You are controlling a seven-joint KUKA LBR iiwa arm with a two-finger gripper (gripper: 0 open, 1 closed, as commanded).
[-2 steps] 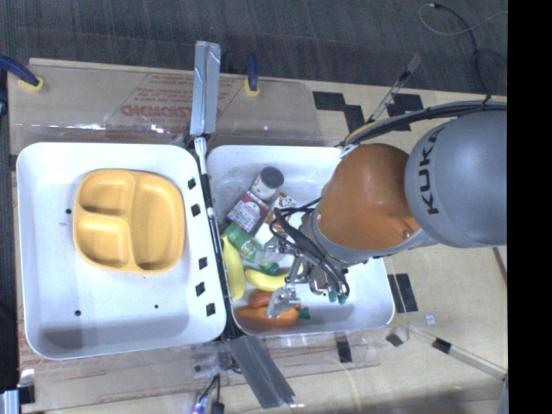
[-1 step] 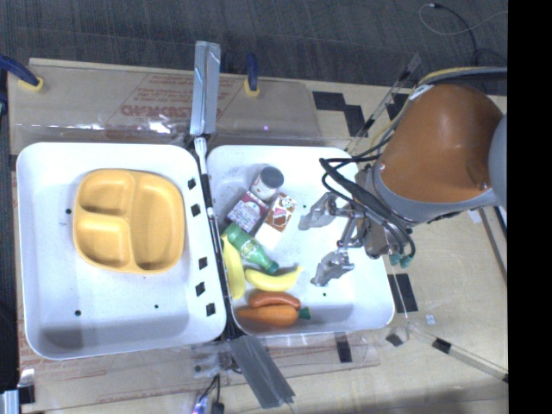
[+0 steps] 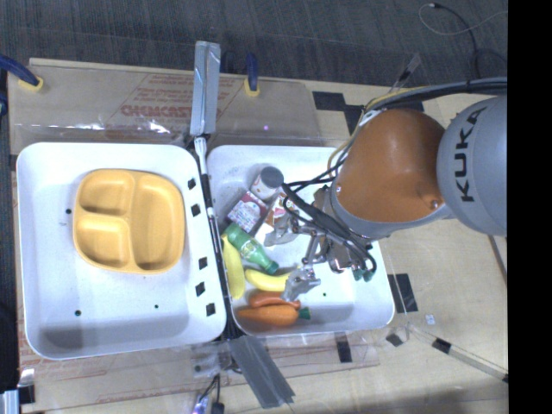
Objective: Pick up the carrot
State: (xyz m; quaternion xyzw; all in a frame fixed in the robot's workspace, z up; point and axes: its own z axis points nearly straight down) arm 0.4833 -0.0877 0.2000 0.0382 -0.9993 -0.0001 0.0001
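Note:
The carrot [image 3: 267,316], orange with a green stub at its right end, lies along the front wall of the right bin [image 3: 373,310]. A thin red-orange piece [image 3: 274,300] rests against its upper side. My gripper [image 3: 302,280] hangs low in the right bin, just above and slightly right of the carrot's middle, near the yellow banana [image 3: 264,279]. Nothing is visibly held in it. The orange wrist band and cables hide the bin's right half.
In the right bin a green bottle [image 3: 250,250], a second yellow fruit [image 3: 234,270], a red-and-white packet [image 3: 247,214] and a grey can [image 3: 270,178] crowd the left side. The left bin [image 3: 43,300] holds a yellow divided plate [image 3: 129,220].

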